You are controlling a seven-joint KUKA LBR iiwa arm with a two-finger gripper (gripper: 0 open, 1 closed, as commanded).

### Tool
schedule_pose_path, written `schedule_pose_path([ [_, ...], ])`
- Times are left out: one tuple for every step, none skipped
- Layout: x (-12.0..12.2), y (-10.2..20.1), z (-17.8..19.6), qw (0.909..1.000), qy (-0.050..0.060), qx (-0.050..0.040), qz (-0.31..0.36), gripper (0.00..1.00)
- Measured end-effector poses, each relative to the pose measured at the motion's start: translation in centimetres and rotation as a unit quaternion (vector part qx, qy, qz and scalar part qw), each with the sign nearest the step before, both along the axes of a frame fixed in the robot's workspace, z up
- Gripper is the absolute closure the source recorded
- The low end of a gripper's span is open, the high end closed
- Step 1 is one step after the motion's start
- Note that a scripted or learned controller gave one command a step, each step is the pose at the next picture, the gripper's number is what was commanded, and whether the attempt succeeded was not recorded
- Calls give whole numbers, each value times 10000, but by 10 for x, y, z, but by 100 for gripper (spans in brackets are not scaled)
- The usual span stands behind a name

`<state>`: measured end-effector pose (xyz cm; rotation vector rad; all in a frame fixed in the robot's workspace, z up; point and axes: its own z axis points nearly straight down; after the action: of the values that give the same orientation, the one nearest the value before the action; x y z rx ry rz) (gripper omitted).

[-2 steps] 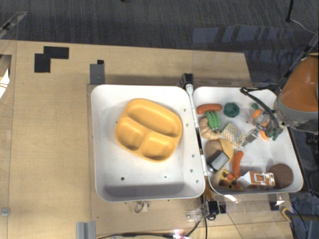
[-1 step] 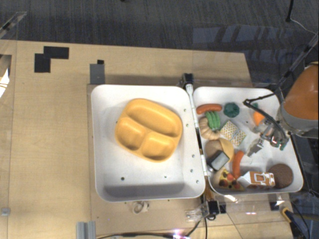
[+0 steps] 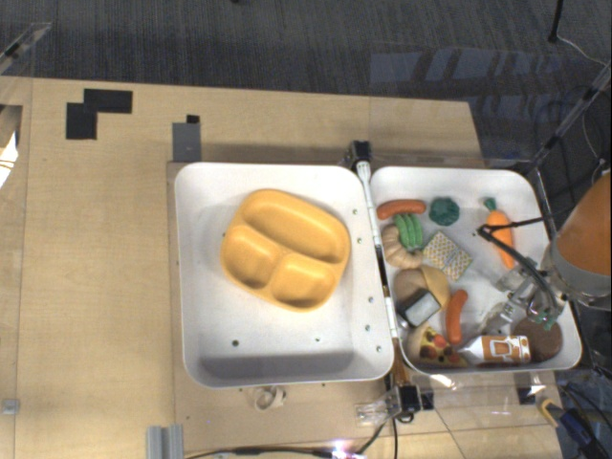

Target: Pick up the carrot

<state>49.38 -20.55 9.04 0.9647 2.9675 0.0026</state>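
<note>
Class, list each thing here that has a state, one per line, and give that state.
carrot: lying in the right bin, not gripped
gripper: low over the right bin, beside the carrot
yellow tray: upright in the left bin
bottle: lying on its side

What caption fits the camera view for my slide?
Gripper hovers low in the right bin, below the carrot; yellow tray in left bin.
</note>
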Motion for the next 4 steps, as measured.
schedule_pose_path([
  [110,5,-3,9992,40,42,-394,0],
  [46,5,-1,9865,24,38,-1636,0],
  [-1,4,-1,9938,7,23,-1113,0],
  [75,1,-2,9938,29,29,-1107,0],
])
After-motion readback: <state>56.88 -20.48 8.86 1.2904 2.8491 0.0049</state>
